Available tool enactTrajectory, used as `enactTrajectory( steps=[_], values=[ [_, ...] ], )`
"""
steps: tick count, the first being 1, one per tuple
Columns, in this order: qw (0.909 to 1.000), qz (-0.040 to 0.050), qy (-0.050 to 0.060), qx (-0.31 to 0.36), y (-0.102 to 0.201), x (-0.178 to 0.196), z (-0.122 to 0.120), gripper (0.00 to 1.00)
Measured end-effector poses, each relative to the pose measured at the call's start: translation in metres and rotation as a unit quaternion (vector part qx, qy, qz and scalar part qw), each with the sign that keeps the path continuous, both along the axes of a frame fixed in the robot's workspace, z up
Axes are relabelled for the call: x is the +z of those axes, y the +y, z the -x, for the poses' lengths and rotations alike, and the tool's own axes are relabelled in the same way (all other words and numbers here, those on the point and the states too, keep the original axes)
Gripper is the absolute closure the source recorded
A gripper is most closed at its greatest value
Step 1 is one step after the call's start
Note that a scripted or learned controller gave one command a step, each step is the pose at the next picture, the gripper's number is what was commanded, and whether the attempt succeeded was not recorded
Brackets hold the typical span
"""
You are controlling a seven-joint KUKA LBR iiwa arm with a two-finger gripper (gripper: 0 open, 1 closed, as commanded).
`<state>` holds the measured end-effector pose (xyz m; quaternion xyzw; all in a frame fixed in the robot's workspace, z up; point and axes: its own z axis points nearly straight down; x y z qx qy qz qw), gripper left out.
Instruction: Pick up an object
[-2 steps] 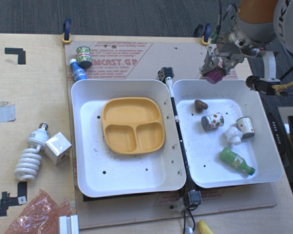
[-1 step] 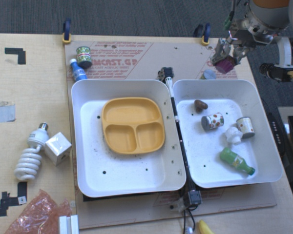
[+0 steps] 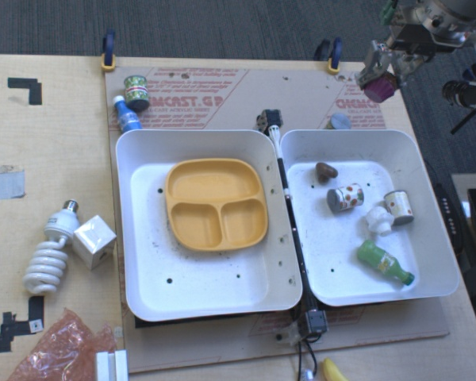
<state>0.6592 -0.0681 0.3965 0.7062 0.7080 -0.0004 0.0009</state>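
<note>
My gripper (image 3: 381,76) hangs high over the bench's far right corner, beyond the right bin (image 3: 432,213). A small purple object (image 3: 378,88) sits between its fingertips, lifted off the bench. Inside the right bin lie a brown lump (image 3: 326,171), a red-spotted can (image 3: 346,198) on its side, a small tin (image 3: 397,205), a white crumpled piece (image 3: 378,219) and a green bottle (image 3: 385,262). The left bin (image 3: 143,276) holds a yellow divided plate (image 3: 216,203).
Behind the left bin stand a green tin (image 3: 136,88) and a blue bottle (image 3: 128,117). A spiral light bulb (image 3: 47,248), a white cube (image 3: 94,240) and a red mesh bag (image 3: 59,348) lie left of the bins. Blue clamps (image 3: 109,50) grip the board's far edge.
</note>
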Motion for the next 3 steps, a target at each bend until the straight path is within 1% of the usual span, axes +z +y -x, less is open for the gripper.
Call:
enactTrajectory(
  steps=[1,2,3],
  values=[
    [1.0,-0.0007,0.001,-0.001,0.071,-0.077,0.065,1.0],
    [1.0,-0.0001,0.0,0.0,0.066,-0.032,0.046,1.0],
    [1.0,-0.0001,0.001,-0.002,0.037,-0.038,0.056,1.0]
  ],
)
